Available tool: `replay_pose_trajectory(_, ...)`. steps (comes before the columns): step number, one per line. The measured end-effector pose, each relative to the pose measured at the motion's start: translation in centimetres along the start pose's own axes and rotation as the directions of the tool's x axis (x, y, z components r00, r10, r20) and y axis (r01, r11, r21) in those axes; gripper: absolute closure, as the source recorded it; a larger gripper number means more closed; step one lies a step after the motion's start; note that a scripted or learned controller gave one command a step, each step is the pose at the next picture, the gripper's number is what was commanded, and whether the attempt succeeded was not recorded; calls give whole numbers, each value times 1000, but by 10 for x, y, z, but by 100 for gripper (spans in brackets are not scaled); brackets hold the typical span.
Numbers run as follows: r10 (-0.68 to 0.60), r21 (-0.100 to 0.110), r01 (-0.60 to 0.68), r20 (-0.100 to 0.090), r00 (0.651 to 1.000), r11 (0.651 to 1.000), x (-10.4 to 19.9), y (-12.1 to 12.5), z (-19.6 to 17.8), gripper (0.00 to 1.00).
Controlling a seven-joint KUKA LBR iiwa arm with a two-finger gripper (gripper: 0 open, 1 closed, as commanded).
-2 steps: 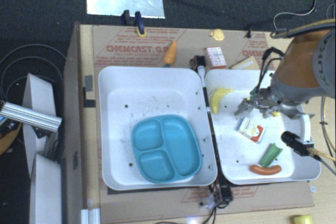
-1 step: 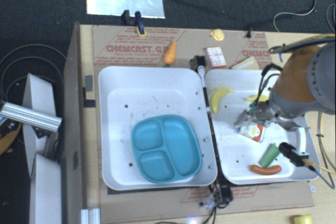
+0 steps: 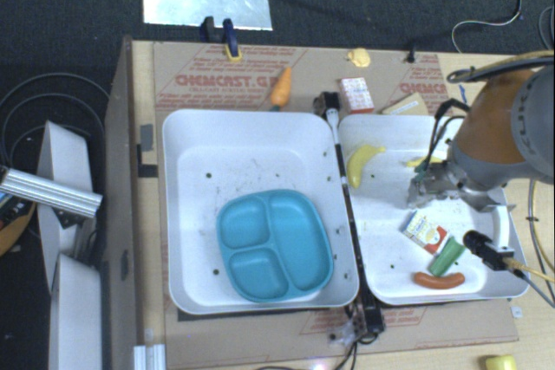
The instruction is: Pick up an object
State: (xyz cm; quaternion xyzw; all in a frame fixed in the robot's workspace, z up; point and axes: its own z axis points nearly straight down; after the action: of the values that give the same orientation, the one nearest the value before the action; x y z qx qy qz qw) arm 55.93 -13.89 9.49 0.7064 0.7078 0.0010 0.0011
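- The grey arm's jaws [image 3: 427, 186] hang low in the right bin [image 3: 381, 277], their tip lost in a blur of dark metal and cable; whether they stand wide or narrow cannot be told, and nothing can be made out between them.
- Any of four small things could serve as the object to lift: a small white-and-red carton [image 3: 424, 231] lies just below the jaws, a green block [image 3: 447, 256] just beyond it and touching its lower corner, a red sausage-like toy [image 3: 438, 279] farther down near the bin's front wall, and a yellow banana [image 3: 362, 160] off to the side, towards the divide between the bins.
- Risk one: the carton and green block lie in contact, so a closing grip aimed at one may nudge or drag the other and come away with neither.
- Risk two: the carton looks flat and low; the jaws could scrape the bin floor or slide over its top without purchase.
- Risk three: a yellow scrap [image 3: 414, 161] close beside the jaws is part hidden by the wrist, and a descent there may simply push it aside.
- Risk four: the black cables [image 3: 440, 119] looping off the wrist could snag on a sideways sweep.
- The blue divided tray [image 3: 274, 245] sits well apart in the left bin [image 3: 191, 212], out of the matter, as does the clutter on the desk [image 3: 243, 78] behind.
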Motion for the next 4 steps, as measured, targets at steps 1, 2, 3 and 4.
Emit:
replay_pose_trajectory(1,0,0,0,-1,1000,1000,0,0,0,0)
replay_pose_trajectory(2,-3,4,3,0,1000,1000,-6,99,10,0)
replay_pose_trajectory(3,5,6,-5,-2,1000,1000,-70,32,9,0)
replay_pose_trajectory(4,-4,3,4,-3,1000,1000,-9,-22,-29,0)
